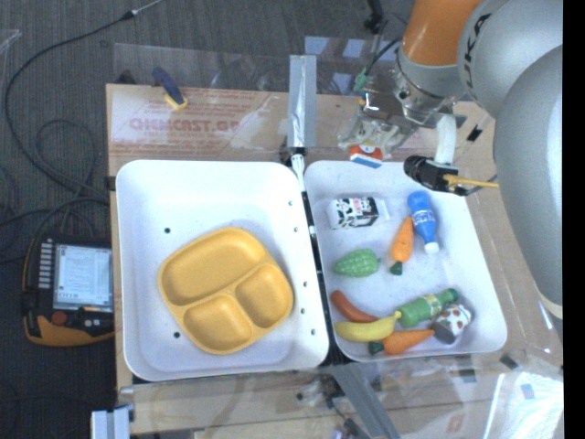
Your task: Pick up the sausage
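The sausage (351,307) is a reddish, slightly curved piece lying in the right bin (475,245), near its front left corner. It rests against a yellow banana (367,329) just in front of it. My gripper (373,137) hangs above the far rim of the right bin, well behind the sausage and apart from it. A small red, white and blue item (366,156) sits right under the gripper at the rim; whether it is held is unclear.
The right bin also holds a milk carton (354,211), a blue bottle (423,218), two carrots (402,238) (409,340), a green knobbly fruit (356,263), a green bottle (427,307) and a strawberry (453,320). A yellow divided tray (227,288) lies in the left bin (155,208).
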Motion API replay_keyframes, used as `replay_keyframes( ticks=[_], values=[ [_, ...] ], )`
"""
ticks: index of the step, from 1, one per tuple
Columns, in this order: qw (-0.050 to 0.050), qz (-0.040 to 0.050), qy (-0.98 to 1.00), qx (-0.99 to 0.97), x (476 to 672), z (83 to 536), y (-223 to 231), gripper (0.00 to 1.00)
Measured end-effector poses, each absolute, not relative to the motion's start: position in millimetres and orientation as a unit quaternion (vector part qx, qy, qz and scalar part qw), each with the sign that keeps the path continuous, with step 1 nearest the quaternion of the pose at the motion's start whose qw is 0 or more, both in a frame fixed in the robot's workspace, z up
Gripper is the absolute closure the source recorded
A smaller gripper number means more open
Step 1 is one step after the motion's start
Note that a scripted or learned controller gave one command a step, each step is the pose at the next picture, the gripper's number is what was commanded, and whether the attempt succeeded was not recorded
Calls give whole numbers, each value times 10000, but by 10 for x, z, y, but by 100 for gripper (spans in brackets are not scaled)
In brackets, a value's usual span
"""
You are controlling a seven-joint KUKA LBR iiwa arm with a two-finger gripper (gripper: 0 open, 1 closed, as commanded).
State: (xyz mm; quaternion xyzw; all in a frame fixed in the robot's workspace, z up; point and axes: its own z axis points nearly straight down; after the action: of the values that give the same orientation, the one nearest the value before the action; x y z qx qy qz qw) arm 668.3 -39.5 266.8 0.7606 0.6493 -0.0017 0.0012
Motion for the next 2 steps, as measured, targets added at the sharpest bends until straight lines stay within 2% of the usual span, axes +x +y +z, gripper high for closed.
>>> replay_keyframes(
  ticks=[1, 2],
  values=[
    [0, -22, 6952, 7188, 6678, 2185, -413, 100],
    [-23, -36, 6423, 7665, 6662, 1423, -1167, 100]
  ],
)
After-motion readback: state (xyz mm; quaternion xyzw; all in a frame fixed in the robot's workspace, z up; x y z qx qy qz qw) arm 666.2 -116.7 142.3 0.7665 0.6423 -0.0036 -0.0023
